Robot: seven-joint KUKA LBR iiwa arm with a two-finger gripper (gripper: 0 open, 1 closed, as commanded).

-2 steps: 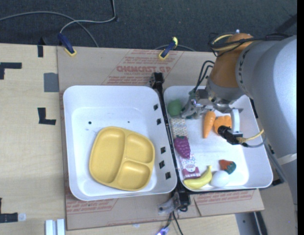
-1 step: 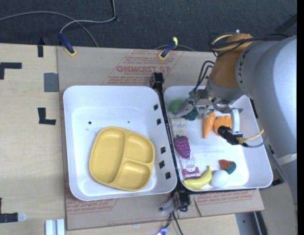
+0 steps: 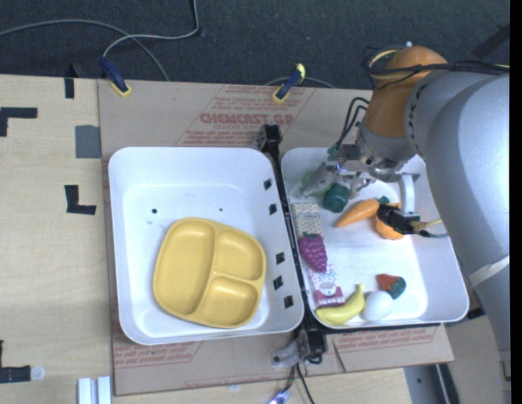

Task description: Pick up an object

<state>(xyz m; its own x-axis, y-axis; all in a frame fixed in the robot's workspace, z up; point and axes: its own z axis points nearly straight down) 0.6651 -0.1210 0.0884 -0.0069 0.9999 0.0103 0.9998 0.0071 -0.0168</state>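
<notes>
One gripper [image 3: 341, 178] above green object [image 3: 335, 198]

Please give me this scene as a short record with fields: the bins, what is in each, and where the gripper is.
left bin: yellow divided plate
right bin: carrot, purple grapes, banana, white egg, dark green object
gripper: above the right bin's far left part, by the dark green object
holding: cannot tell

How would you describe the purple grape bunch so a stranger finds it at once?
Look in the right shallow white bin, along its left wall. The small purple toy grape bunch lies there, below a speckled flat packet and above a curved yellow toy banana. It is the bin's single purple, bumpy item.
</notes>
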